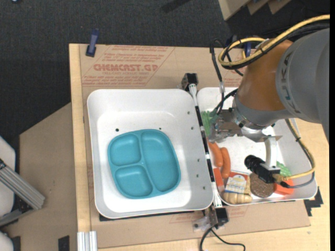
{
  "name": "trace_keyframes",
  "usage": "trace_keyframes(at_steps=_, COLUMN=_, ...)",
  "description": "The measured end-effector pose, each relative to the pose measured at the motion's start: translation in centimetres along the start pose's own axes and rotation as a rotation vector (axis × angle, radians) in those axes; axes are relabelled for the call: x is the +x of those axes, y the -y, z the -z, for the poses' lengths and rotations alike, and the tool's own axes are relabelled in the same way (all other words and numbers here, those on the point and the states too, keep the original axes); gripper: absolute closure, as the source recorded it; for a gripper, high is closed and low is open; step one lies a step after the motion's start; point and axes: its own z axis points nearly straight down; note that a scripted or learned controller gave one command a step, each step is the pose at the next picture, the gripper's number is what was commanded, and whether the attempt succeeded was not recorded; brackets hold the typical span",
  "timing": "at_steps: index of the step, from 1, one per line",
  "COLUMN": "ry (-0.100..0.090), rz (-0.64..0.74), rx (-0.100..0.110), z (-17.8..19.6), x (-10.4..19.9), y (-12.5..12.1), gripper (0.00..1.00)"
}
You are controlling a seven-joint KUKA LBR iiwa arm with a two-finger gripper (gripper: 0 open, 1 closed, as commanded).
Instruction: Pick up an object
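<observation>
**Robot lab test bench**

Looks like a robotics lab or research workshop, not a home. Bench (131,67) topped with a brown protective sheet still printed with a maker's name in red. Two shallow white bins (99,140) clamped side by side on it, one with a teal divided plate (144,162), the other with toy food (222,158). Loose yellow and black cables (246,48) looped over a grey and orange industrial arm (282,82). Dark carpet (42,35) underneath, aluminium framing (18,184) at the left edge.
</observation>
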Motion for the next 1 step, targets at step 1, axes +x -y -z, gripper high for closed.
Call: trace_keyframes(at_steps=1, ry=0.005, rz=-0.012, rx=-0.003, z=3.69, x=-7.2, y=-2.35, gripper=1.0)
